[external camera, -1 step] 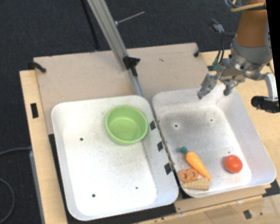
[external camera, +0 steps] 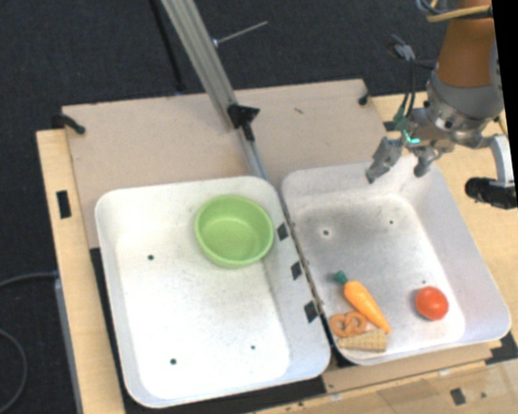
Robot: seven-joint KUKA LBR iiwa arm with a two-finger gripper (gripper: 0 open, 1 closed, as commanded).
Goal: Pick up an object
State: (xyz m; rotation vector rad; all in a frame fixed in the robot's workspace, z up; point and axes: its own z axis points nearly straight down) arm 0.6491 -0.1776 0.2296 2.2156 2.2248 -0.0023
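Note:
The right bin [external camera: 389, 222] holds an orange carrot [external camera: 363, 301] with a green top, a brown pretzel [external camera: 349, 324] on a tan wafer [external camera: 365, 340], and a red tomato [external camera: 431, 303], all near its front edge. My gripper [external camera: 401, 165] hangs over the back right corner of that bin, far from these items. Its two grey fingers are spread apart with nothing between them. A green bowl [external camera: 234, 230] sits in the left bin [external camera: 158, 300], near its back right.
A slanted metal pole [external camera: 207, 61] rises from the back of the bench between the bins. Black clips [external camera: 297, 267] line the seam between the bins. A cardboard sheet [external camera: 155, 139] lies behind the bins.

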